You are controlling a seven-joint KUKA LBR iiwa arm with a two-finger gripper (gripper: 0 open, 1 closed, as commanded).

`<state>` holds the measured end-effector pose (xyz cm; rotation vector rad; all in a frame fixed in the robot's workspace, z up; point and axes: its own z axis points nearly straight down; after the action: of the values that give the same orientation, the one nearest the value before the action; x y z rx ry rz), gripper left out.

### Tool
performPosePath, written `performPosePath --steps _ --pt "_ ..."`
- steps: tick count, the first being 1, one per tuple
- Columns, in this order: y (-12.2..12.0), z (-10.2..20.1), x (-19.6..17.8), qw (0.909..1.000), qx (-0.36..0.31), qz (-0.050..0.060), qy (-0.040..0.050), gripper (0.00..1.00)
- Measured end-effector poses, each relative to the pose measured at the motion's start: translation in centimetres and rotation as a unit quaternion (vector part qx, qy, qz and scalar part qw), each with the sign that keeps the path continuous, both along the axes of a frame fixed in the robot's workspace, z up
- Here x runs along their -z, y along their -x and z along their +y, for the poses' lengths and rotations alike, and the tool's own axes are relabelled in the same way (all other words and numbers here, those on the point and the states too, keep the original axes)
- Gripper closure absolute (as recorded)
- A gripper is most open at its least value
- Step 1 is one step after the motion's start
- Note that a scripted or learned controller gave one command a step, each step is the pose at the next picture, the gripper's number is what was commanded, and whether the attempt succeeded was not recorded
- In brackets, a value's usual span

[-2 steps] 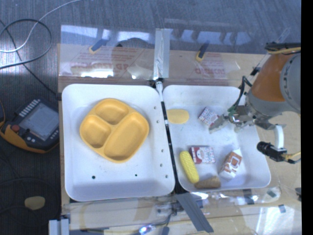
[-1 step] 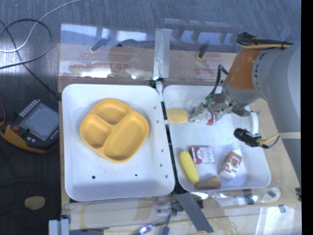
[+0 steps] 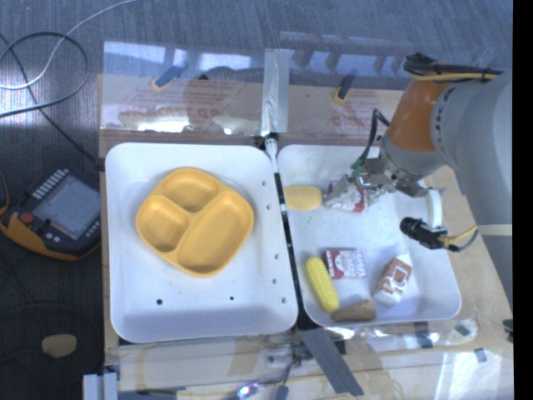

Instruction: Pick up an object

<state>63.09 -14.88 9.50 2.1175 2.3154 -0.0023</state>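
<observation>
My gripper (image 3: pixel 364 178) hangs low over the back of the right bin (image 3: pixel 433 307), under the orange-banded wrist. It sits right at a crumpled red and white wrapper (image 3: pixel 344 197), and I cannot tell whether it touches it. A pale yellow oval piece (image 3: pixel 302 197) lies just left of the wrapper, by the bin's left wall. Nearer the front lie a corn cob (image 3: pixel 321 282), a red and white packet (image 3: pixel 344 263), a small tilted carton (image 3: pixel 393 279) and a brown lump (image 3: pixel 356 311).
The left bin (image 3: pixel 125 307) holds a yellow divided plate (image 3: pixel 196 220). A pendant controller (image 3: pixel 54 213) lies on the floor to the left. The grey arm (image 3: pixel 479 157) covers the right bin's back right corner.
</observation>
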Motion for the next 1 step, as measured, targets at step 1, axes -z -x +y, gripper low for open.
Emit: performPosePath --steps 1 --pt "-2.0 4.67 -10.62 0.9971 0.076 0.004 -0.0002 1.0"
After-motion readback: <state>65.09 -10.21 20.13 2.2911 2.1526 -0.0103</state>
